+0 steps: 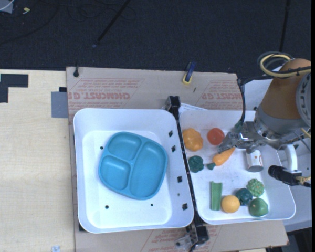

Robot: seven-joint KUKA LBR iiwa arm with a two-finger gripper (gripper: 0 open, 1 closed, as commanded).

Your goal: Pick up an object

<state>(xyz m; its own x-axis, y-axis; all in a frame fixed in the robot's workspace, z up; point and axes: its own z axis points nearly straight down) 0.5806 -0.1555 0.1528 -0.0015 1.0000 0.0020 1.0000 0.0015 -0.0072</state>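
Observation:
The right bin (290, 206) holds several toy foods. An orange carrot (224, 155) with a green top lies near its middle. My gripper (236, 139) hangs low just above and to the right of the carrot's thick end, close to a red tomato (216, 136); whether it touches the carrot is unclear. A yellow-orange fruit (192, 139) and a dark green broccoli piece (196, 164) lie by the divider. Toward the front are a green stick (216, 195), an orange (230, 203), a teal piece (244, 196), a pale green floret (255, 187) and a lime (258, 208).
The left bin (80, 167) holds a blue divided plate (133, 164). A small white cylinder (254, 160) stands right of the carrot, under the arm's wrist. A black clamp bar (181, 161) runs between the bins. Cables loop above the arm at the right.

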